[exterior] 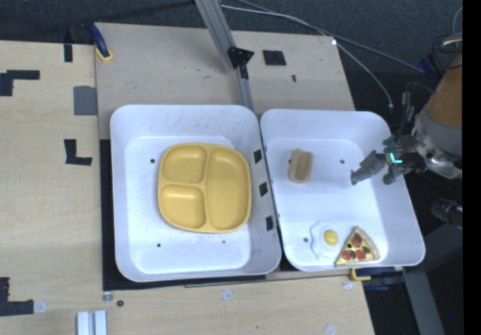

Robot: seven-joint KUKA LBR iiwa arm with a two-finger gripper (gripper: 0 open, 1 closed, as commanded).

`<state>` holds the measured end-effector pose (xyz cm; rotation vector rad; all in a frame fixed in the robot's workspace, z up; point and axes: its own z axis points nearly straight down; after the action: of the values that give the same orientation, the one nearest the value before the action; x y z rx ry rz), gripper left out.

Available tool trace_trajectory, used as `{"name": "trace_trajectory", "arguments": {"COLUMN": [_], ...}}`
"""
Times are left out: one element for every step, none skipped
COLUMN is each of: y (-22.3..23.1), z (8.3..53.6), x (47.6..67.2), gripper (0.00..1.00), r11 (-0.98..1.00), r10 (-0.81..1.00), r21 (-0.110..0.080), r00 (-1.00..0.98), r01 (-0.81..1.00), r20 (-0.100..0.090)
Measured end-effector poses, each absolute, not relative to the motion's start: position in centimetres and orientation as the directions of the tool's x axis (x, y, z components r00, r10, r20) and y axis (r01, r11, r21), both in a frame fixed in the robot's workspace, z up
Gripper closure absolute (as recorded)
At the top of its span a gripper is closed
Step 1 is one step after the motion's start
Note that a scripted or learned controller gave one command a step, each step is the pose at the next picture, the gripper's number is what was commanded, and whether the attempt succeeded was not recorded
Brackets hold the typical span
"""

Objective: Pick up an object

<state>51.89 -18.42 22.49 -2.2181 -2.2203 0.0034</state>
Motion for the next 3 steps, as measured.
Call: {"name": "trace_trajectory", "arguments": {"y": [-18.4, -18.5, -19.2], "z": [22.6, 16.4, 10.7], "x": [51.9, 52.6, 51.8], "gripper": [0.00, 0.00, 0.00], "r11": [0.001, 0.000, 0.000], "r10": [1.000, 1.000, 1.000], "r21": [-0.002, -0.006, -0.007], "r00": [-0.001, 0.000, 0.000], "r01": [1.000, 1.000, 1.000], "r20": [0.000, 0.001, 0.001]}}
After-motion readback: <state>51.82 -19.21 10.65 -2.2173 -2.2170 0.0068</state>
